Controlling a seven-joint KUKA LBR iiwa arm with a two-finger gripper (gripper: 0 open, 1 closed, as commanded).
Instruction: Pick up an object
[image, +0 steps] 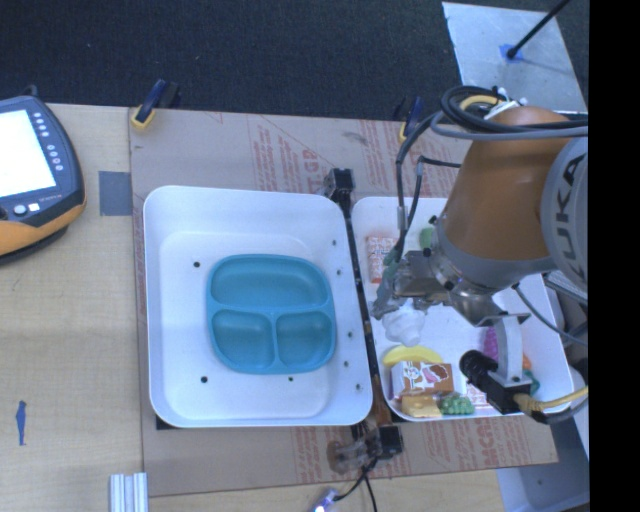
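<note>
The fingers of the gripper (398, 290) are too dark to tell if apart or together. In the right bin (550, 345), a white crumpled thing (405, 323) sits at its six o'clock. Best go down slowly, right over it.

Arm (510, 200) and clutter (425, 375) crowd right bin (555, 350).

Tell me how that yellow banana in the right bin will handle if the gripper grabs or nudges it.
The banana looks like a smooth, glossy toy, so it is probably light and somewhat slippery between fingers. Its curved shape suggests it may pivot or spin when pushed rather than slide straight. It lies tight against a snack box and a white object, so a nudge would likely shift those too.
</note>
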